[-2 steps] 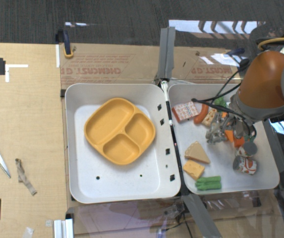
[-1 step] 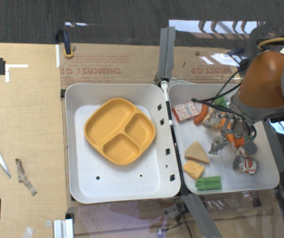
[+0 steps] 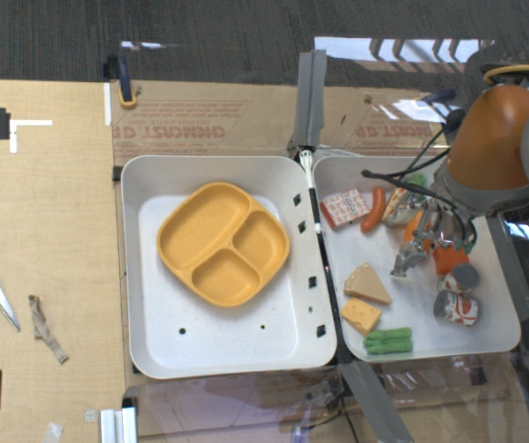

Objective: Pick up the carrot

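The carrot [image 3: 414, 221] is a slim orange piece lying in the right bin [image 3: 499, 335], near its back, with a bit of green at its far end. My gripper [image 3: 414, 250] hangs low over the near end of the carrot, reaching in from the right under the orange band of the arm [image 3: 495, 146]. Metal parts of the gripper cover the carrot's near tip. I cannot make out whether anything is held.
Around the carrot lie a red sausage [image 3: 373, 209], a red-and-white packet [image 3: 343, 208], two cheese wedges [image 3: 367, 284], a green piece [image 3: 389, 341], an orange-red item [image 3: 449, 259] and a small can [image 3: 456, 307]. The left bin [image 3: 144, 340] holds a yellow divided plate [image 3: 223, 244].
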You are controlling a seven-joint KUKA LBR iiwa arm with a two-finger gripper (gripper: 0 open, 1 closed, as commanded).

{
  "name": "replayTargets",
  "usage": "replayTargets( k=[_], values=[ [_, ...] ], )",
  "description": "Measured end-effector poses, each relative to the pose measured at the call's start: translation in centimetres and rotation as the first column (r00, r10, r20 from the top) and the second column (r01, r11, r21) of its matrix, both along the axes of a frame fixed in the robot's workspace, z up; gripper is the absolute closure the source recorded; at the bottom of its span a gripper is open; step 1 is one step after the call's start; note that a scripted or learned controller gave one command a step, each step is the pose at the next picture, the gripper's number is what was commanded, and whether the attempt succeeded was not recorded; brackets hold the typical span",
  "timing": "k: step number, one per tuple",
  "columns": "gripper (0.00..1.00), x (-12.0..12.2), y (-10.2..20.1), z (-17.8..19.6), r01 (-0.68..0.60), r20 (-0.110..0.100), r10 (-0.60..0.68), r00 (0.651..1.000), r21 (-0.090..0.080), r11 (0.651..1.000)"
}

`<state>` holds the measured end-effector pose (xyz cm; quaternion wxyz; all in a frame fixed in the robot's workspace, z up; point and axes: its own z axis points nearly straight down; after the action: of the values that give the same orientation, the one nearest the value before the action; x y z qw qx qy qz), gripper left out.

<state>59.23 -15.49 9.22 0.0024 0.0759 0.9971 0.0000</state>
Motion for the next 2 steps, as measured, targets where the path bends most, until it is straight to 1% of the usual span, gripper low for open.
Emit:
replayTargets(
  k=[1, 2],
  values=[
    [0.0, 2.3, -0.3, 0.0, 0.017, 0.001, -0.017, 1.0, 0.0, 1.0],
    [1.0, 2.5, -0.3, 1.1, 0.014, 0.007, -0.014, 1.0, -0.001, 1.0]
  ],
)
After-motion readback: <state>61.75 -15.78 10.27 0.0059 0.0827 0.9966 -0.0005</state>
